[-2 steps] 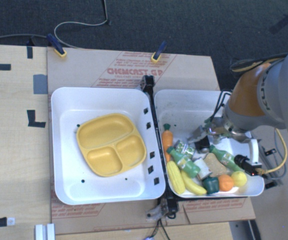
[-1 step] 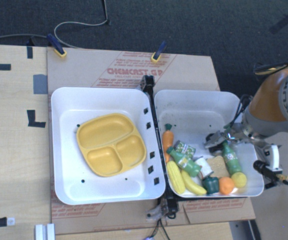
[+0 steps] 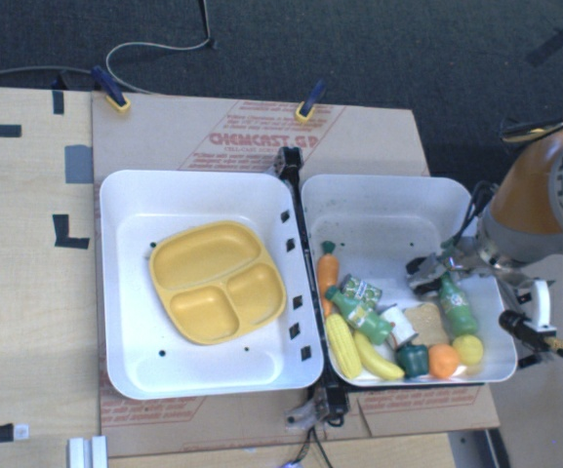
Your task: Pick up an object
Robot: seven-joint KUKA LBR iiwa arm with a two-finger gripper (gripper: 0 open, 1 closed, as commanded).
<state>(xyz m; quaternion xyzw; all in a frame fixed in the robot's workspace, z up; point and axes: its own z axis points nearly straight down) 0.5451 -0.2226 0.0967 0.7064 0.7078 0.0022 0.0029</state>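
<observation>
Down in the right bin point(image 3: 388, 195), the gripper point(image 3: 444, 273) sits right at the neck of a green bottle point(image 3: 456, 307) lying just below it, though whether it is spread or pinching I cannot tell.

**Plastic, cardboard and carpet**

Both bins look like smooth white plastic with a slight sheen; the left bin point(image 3: 125, 291) is clean, while the right bin point(image 3: 379, 208) shows grey scuffs on its floor. The yellow divided tray point(image 3: 218, 281) is matt plastic, evenly coloured. The toy food looks like moulded plastic: the carrot point(image 3: 328, 264), corn cob point(image 3: 341, 344), banana point(image 3: 381, 360) and the glossy green bottle point(image 3: 454, 305). Under the bins lies a brown cardboard sheet point(image 3: 252, 139), matt, with red printing. The bench top point(image 3: 22, 291) has a pale wood-grain finish. The floor point(image 3: 359, 27) is dark, rough carpet. The arm's orange band point(image 3: 533, 188) looks smooth and satiny.
</observation>
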